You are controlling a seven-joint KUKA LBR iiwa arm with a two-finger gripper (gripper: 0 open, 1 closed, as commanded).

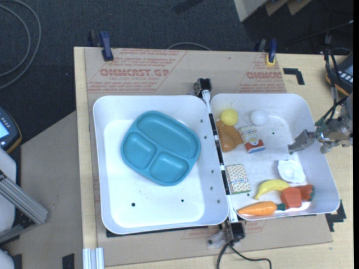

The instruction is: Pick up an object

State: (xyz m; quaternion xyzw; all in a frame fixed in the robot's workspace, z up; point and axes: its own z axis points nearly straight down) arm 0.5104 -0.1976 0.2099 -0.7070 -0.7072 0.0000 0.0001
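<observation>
The right bin (pixel 291 102) holds several small objects. A yellow ball (pixel 228 116) and an orange bottle (pixel 226 137) lie by its left wall, with a white ball (pixel 258 117) and a small red-and-white carton (pixel 253 139) beside them. Nearer the front lie a checkered card (pixel 237 178), a banana (pixel 272 187), a carrot (pixel 258 209), a red pepper (pixel 295 196) and a white fried-egg piece (pixel 290 171). My gripper (pixel 303 141) reaches in over the bin's right rim, above and just right of the egg piece, with nothing seen in it.
The left bin (pixel 106 150) carries a blue divided plate (pixel 161 147). A black ridge (pixel 216 150) runs where the two bins meet. Both stand on a brown board (pixel 140 72) held by blue clamps (pixel 104 43) at the back.
</observation>
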